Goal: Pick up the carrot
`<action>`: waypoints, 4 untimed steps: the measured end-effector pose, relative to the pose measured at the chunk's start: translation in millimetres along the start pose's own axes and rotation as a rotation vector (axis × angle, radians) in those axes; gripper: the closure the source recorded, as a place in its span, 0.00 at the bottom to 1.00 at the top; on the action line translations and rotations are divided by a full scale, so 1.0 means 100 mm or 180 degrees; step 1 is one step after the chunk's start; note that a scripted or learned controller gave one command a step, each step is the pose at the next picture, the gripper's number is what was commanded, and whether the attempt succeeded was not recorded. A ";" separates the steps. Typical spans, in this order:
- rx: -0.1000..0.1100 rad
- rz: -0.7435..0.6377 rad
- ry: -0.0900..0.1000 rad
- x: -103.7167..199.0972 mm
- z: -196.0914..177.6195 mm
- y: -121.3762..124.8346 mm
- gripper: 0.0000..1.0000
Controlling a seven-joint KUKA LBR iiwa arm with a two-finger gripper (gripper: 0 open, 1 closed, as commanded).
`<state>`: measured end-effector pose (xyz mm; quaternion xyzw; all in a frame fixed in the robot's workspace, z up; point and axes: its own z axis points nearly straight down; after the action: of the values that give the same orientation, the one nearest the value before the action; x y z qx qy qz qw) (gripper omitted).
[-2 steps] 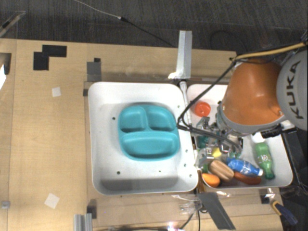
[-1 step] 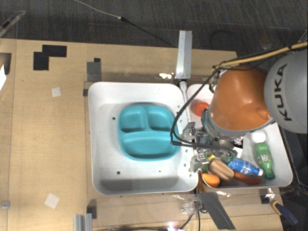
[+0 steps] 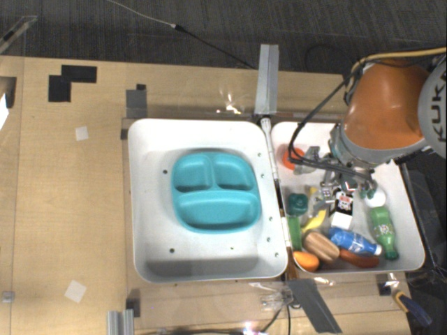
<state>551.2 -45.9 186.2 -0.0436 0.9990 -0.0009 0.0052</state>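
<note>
The right bin (image 3: 412,208) holds a pile of toy food. An orange-red piece (image 3: 287,158) lies at its back left corner, partly crossed by a black cable; it may be the carrot. A second orange rounded piece (image 3: 305,259) sits at the bin's front left corner. I cannot tell which of the two is the carrot. My gripper (image 3: 336,192) hangs low over the middle of this bin, under the orange wrist band (image 3: 387,107), just above a white block (image 3: 341,220) and a yellow banana (image 3: 316,220). It is right of the back piece and behind the front one.
A teal divided plate (image 3: 213,190) lies in the left bin (image 3: 150,243). Around the gripper are a dark teal can (image 3: 298,202), a bun (image 3: 321,245), a blue bottle (image 3: 356,241), a green bottle (image 3: 383,229) and a red sausage (image 3: 360,259). A metal divider (image 3: 276,180) separates the bins.
</note>
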 end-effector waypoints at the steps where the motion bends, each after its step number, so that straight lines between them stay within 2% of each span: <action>1: -0.0015 -0.0414 0.0009 0.28 0.00 0.64 0.00; 2: -0.0016 -0.1303 0.0005 0.44 0.00 1.17 0.00; 3: -0.0007 -0.1432 -0.0030 0.07 -1.20 1.13 0.00; 4: -0.0024 -0.1968 0.0020 0.45 0.02 1.26 0.00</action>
<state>495.0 75.3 183.0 -0.3455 0.9384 0.0011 0.0014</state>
